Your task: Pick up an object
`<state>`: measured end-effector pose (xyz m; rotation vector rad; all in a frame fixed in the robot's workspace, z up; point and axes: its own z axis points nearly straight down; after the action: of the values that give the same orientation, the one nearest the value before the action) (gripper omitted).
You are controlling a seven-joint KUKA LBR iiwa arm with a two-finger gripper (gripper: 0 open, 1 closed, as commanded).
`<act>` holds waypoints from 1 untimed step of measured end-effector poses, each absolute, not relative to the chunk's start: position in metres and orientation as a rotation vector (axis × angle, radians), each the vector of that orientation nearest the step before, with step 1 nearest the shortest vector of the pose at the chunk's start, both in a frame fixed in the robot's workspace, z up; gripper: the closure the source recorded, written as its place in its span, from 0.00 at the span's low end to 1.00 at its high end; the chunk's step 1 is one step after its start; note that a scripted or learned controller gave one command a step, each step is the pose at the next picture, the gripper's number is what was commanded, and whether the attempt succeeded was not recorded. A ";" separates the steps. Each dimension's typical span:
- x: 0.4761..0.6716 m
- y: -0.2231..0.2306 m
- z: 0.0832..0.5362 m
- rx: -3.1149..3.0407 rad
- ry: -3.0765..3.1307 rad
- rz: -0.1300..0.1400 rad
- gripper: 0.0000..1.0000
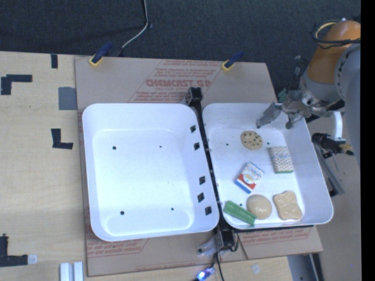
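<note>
The right bin (225,119) holds several small objects: a round chocolate-chip cookie (251,139), a speckled pale sponge block (280,159), a small white, blue and red carton (249,177), a green bar (239,212), a tan round bun (259,206) and a tan bread slice (287,205). My gripper (275,117) hangs over the bin's far right corner, up and right of the cookie, with its two fingers spread open and nothing between them.
The left bin (94,122) sits beside the right one, joined by a black clip strip (201,157). Both rest on a brown cardboard sheet (170,81) held by clamps. The arm's orange band (334,37) is at the upper right.
</note>
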<state>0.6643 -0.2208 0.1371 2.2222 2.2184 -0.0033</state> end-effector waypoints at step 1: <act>0.668 -0.194 0.082 2.218 2.224 -0.004 0.00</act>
<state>0.6679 -0.1938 0.0817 2.2180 2.2241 -0.0036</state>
